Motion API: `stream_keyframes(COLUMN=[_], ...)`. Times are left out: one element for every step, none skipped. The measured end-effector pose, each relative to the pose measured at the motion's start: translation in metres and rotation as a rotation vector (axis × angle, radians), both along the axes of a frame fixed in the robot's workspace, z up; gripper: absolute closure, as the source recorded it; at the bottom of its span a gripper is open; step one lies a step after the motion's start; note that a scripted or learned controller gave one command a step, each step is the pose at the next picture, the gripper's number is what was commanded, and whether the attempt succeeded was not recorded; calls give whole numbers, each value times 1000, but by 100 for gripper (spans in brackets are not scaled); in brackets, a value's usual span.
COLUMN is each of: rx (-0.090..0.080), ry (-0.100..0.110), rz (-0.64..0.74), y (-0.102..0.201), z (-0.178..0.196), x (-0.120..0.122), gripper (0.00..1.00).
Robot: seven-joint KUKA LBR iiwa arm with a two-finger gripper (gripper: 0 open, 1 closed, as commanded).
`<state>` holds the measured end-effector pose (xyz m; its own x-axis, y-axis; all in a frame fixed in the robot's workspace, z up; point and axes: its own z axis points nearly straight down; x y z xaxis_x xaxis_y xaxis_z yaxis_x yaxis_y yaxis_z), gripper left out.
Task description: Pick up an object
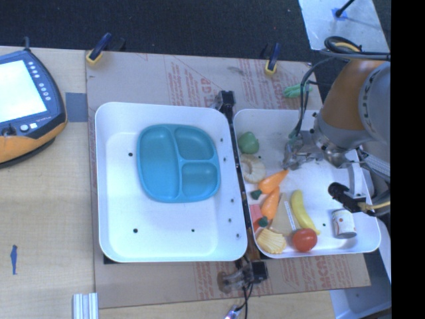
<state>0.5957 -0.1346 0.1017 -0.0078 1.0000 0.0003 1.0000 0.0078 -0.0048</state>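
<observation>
**My gripper low in the right bin, above the carrots**

My gripper hangs inside the right bin, and I place everything from there. Just below-left of it lies a carrot, with a second carrot under that. A green piece sits to its left. The banana and tomato lie below it. The blue divided plate rests well to its left, in the left bin.

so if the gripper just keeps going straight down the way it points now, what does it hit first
Probably the upper orange toy carrot in the right white bin. The metal gripper hangs just above and right of its tip, so it may instead meet bare bin floor beside it; depth is unclear from this view.
</observation>
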Motion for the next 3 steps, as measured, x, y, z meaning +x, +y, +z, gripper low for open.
stream_keyframes(rx=[0,0,-1], ry=[0,20,0], rz=[0,-3,-4], y=[0,33,41], z=[0,-13,-10], x=[0,46,18], gripper=[0,0,0])
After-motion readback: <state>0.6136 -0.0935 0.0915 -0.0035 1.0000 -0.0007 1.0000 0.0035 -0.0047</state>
